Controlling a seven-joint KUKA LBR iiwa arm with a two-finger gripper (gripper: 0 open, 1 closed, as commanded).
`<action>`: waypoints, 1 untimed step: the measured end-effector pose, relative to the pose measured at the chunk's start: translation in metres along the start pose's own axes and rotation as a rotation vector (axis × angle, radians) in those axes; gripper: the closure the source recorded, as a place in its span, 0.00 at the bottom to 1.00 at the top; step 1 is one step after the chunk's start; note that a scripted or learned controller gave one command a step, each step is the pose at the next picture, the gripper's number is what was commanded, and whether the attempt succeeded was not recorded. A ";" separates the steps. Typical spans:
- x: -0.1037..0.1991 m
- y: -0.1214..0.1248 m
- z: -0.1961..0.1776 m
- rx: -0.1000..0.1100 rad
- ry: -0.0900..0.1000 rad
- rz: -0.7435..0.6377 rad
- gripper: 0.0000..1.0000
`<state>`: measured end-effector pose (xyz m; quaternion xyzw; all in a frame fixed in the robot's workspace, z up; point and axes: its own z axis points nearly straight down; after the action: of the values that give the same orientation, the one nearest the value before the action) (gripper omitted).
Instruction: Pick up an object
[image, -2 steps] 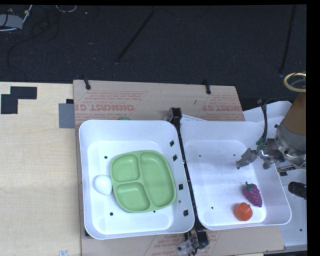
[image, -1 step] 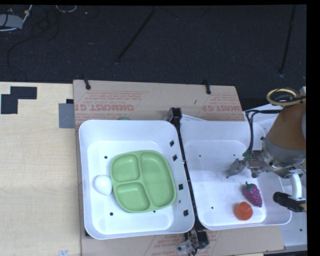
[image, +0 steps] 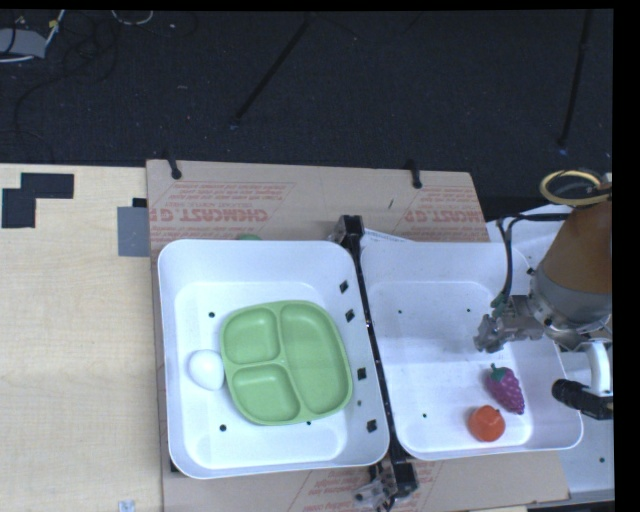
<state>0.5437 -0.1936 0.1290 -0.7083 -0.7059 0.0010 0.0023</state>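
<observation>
Camera view: cardboard sheet (image: 300, 205) under bins, upper centre, red print mirrored, illegible. Gripper (image: 497, 331) at right, finger state indiscernible, above purple grapes (image: 507, 389) and orange fruit (image: 487, 423).

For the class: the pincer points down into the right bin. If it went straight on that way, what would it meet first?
Most likely the bare white floor of the right bin under the pincer. The purple grapes lie nearer the camera, probably just off that line, though depth is unclear.

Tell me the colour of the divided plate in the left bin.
Light green; the divided plate shows clearly in the camera view.
</observation>
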 end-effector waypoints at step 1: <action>0.000 -0.004 -0.062 -0.006 -0.002 -0.005 1.00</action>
<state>0.5399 -0.1935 0.1908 -0.7066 -0.7076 -0.0003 -0.0006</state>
